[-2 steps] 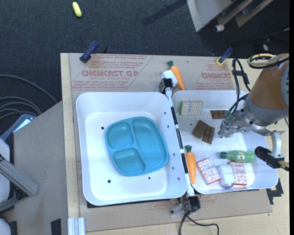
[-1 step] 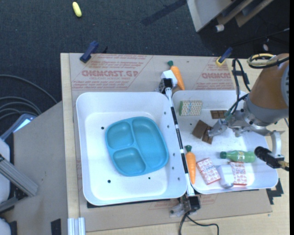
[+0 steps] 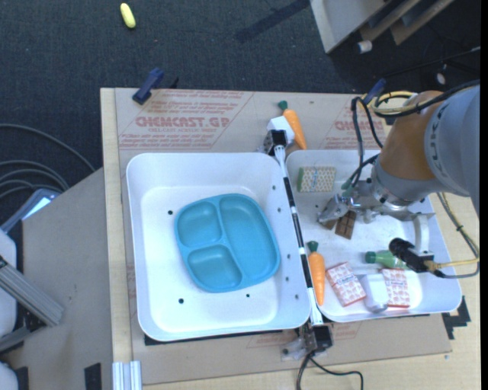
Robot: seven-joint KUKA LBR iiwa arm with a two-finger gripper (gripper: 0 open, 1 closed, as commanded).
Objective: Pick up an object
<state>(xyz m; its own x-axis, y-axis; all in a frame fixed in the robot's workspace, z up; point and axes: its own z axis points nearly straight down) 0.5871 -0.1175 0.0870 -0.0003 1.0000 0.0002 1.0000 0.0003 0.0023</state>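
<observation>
Camera view: hand (image 3: 340, 215), grip unclear, hovers mid right bin (image 3: 450, 293), walls well apart.

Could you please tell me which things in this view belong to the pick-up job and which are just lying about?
Belonging to the job:
- gripper, low in the right bin
- brown object beneath it
- carrot
- red-and-white packets
- green marker
- patterned packet

Just lying about:
- blue divided plate in the left bin
- second carrot on the bench
- yellow object on the floor
</observation>
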